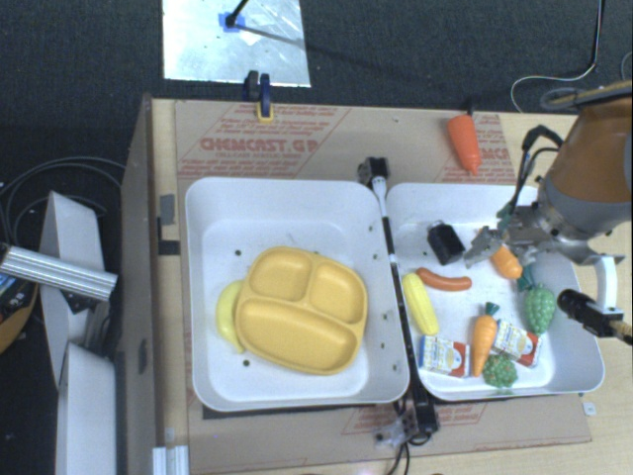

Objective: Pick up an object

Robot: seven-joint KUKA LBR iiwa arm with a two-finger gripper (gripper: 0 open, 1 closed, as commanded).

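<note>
Seemingly, in the camera view, the tool point(500, 248) is hovering over the right bin point(584, 369) with a small orange piece point(507, 263) lying just beside its tips, and I cannot tell whether it is apart or together; that piece is looking like light, stiff, smooth toy plastic, likely slippery, so gripping across its narrow middle is seeming wisest. Counting, two white bins are sitting on the bench point(287, 137), the left bin point(203, 265) carrying one yellow divided tray point(302, 308), while one carrot point(483, 336), one sausage point(444, 281) and one black block point(445, 241) are lying in the right.
</note>
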